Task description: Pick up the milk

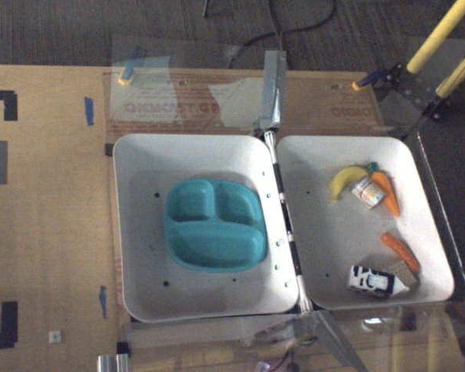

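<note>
The milk is a small white carton with black patches. It lies on its side near the front edge of the right bin, toward that bin's right corner. A tan flat piece touches its upper right end, and an orange carrot lies just behind that.
At the back of the right bin a yellow banana, a small white and red can and a second carrot lie close together. The left bin holds a teal divided plate. Yellow-handled clamps stand at the back right.
</note>
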You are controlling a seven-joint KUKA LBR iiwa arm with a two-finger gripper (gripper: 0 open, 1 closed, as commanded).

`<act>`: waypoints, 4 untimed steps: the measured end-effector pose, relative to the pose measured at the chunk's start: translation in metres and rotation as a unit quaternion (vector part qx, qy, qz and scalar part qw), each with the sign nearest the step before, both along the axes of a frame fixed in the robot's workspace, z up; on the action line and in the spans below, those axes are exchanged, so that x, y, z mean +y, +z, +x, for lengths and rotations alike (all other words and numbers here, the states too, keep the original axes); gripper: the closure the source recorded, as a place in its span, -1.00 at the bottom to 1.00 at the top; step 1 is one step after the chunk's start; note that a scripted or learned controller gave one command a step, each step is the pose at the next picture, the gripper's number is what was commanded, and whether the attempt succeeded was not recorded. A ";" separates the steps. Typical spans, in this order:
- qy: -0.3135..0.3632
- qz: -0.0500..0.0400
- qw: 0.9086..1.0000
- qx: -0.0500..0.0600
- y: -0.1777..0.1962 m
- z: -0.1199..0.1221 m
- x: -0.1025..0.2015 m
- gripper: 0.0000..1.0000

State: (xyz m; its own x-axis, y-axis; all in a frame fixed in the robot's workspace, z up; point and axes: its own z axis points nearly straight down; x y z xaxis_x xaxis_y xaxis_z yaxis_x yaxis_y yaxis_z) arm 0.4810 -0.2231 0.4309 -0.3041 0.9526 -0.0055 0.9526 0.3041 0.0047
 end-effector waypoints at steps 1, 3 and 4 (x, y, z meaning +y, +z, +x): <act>0.000 0.000 1.000 0.000 0.000 0.000 0.000 -1.00; 0.017 0.001 1.000 0.002 -0.153 0.000 0.000 -1.00; 0.042 0.000 0.999 0.001 -0.076 -0.001 -0.002 -1.00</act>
